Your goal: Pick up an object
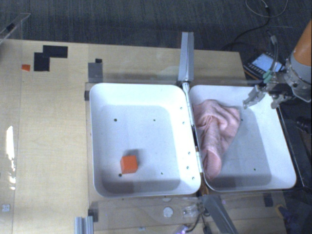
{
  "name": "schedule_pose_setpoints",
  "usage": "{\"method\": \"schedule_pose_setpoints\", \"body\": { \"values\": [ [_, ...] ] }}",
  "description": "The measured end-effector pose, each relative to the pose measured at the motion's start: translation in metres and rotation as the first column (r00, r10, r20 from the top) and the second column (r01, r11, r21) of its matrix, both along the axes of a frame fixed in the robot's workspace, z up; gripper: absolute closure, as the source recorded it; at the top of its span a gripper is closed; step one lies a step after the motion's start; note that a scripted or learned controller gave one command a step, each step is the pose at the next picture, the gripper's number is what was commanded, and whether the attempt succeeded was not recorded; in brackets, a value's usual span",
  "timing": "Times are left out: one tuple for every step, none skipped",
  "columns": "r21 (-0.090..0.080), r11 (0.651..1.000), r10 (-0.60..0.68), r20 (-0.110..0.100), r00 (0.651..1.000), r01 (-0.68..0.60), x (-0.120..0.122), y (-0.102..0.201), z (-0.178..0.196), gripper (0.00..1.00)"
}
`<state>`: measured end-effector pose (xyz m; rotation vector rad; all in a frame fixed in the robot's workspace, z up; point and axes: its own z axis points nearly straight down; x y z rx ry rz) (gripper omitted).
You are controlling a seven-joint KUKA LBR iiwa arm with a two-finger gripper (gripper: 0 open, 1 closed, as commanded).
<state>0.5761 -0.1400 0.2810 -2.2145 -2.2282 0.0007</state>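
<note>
The claw (pixel 264 95) hangs open over the right bin's (pixel 285 172) upper right corner, grasping nothing. The pink cloth (pixel 217 133) lies crumpled just left of it, against the bin's left wall. An orange block (pixel 129 164) sits in the left bin (pixel 105 99). The arm is cut off at the edge.

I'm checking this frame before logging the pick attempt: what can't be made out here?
- Gripper, camera view: small and blurred, so its finger state is unclear.
- Arm: cut off by the right edge.
- Pink cloth: its folds hide whatever lies beneath.
- Orange block: too small to show detail.
</note>
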Motion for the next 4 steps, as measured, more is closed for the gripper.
{"method": "schedule_pose_setpoints", "body": {
  "values": [
    [0.0,0.979,-0.203,0.002,0.979,0.203,0.011,0.003,-0.007,0.0],
    [0.0,0.982,-0.19,-0.002,0.982,0.19,0.066,0.029,-0.11,0.0],
    [0.001,0.995,-0.097,0.005,0.995,0.097,0.054,-0.003,-0.187,0.0],
    [0.002,0.996,-0.094,0.007,0.996,0.094,0.056,-0.001,-0.178,1.0]
  ]
}}
